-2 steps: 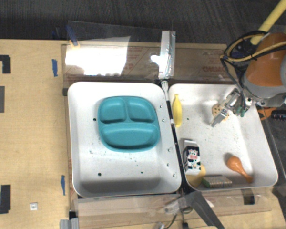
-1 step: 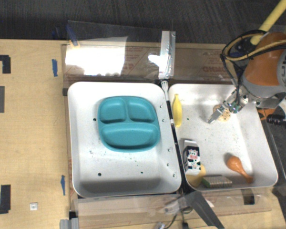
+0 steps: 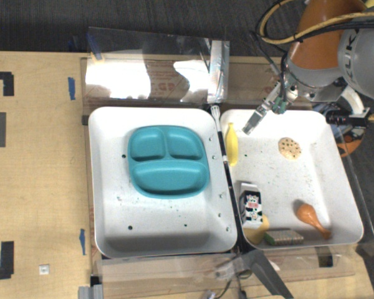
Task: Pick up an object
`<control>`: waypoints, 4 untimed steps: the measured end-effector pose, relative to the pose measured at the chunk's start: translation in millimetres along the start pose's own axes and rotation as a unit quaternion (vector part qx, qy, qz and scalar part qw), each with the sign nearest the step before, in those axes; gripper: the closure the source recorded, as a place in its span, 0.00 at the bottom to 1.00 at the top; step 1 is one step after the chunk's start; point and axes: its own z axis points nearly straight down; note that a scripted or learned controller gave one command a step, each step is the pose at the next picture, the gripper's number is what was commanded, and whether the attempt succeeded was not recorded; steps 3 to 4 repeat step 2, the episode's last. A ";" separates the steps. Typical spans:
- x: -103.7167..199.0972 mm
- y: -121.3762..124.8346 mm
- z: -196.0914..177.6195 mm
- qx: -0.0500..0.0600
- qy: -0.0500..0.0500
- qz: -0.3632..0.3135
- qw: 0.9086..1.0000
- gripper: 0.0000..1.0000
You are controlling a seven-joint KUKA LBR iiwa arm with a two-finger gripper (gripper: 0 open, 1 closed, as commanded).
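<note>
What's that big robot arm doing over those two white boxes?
The grey and orange arm reaches in from the right, its tool hovering over the top left of the right bin. It is meant to pick something up, but grips nothing yet. That bin holds a cookie, a yellow banana, a small cow-print carton and an orange drumstick-shaped toy. The left bin holds a teal divided plate.
</note>
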 end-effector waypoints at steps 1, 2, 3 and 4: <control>7.2 -85.7 2.4 0.005 0.004 -0.179 0.984 0.00; 81.5 -137.4 80.1 0.006 0.009 -0.154 0.988 0.00; 81.5 -137.4 80.1 0.006 0.009 -0.154 0.988 0.00; 81.5 -137.4 80.1 0.006 0.009 -0.154 0.988 0.00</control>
